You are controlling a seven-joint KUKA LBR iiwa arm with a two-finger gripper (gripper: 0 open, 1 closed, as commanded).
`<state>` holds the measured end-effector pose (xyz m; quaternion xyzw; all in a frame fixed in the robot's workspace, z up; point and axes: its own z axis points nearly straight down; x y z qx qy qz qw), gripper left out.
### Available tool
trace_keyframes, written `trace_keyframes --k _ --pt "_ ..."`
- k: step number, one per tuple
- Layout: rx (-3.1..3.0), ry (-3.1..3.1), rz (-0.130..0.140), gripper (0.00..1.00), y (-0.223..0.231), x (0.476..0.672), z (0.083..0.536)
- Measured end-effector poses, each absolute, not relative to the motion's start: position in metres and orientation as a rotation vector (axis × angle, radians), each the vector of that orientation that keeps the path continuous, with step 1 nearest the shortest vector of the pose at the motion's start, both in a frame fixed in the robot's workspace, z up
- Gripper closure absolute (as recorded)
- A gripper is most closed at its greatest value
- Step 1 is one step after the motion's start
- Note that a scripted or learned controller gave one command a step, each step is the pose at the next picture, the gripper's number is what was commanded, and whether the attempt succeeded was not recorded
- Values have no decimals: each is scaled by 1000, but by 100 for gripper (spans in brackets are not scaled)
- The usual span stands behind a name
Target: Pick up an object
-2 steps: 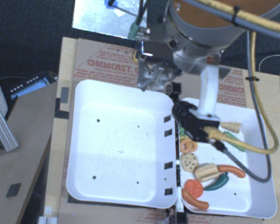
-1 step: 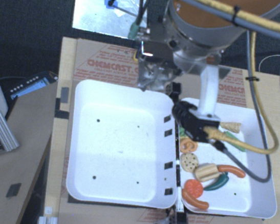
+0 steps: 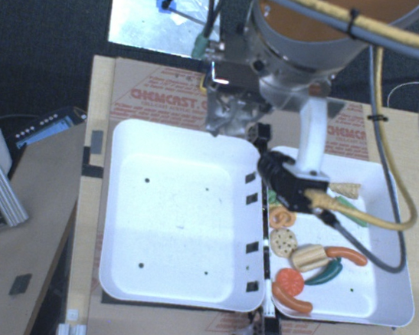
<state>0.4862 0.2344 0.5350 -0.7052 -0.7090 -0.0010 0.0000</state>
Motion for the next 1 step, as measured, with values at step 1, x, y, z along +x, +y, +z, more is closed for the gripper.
trace_keyframes --k 1 --pt "-2215 -2227 -3 100 234 486 535"
